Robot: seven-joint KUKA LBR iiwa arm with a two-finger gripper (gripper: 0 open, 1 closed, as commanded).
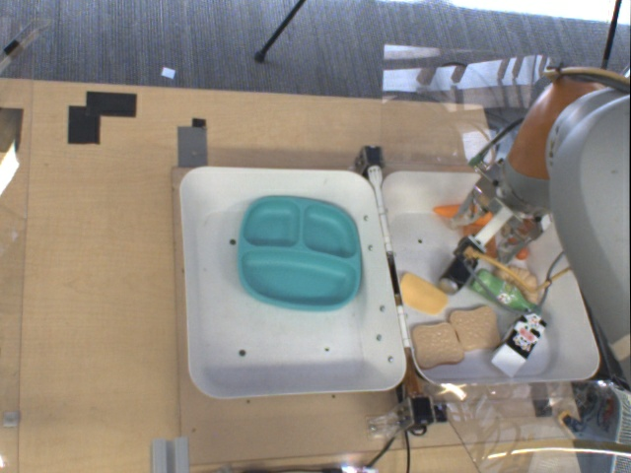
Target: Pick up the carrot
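On the worktop (99, 294) the left bin (212, 363) holds a teal divided plate (299, 251). In the right bin (419, 215) lie a yellow cheese wedge (425, 293), two toast slices (455, 335), a green packet (501, 287) and a small milk carton (520, 343). The carrot (447, 210) sits near the far wall, just left of the hand (485, 213), which hangs low beside it; whether the hand is apart or together I cannot tell.

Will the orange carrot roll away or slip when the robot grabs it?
Probably a bit. The carrot looks slim and tapered, so it may roll or pivot on the smooth right bin if nudged. It looks like a hard toy, likely stiff, light and somewhat slippery. The gripper sits right beside it, partly covering it.
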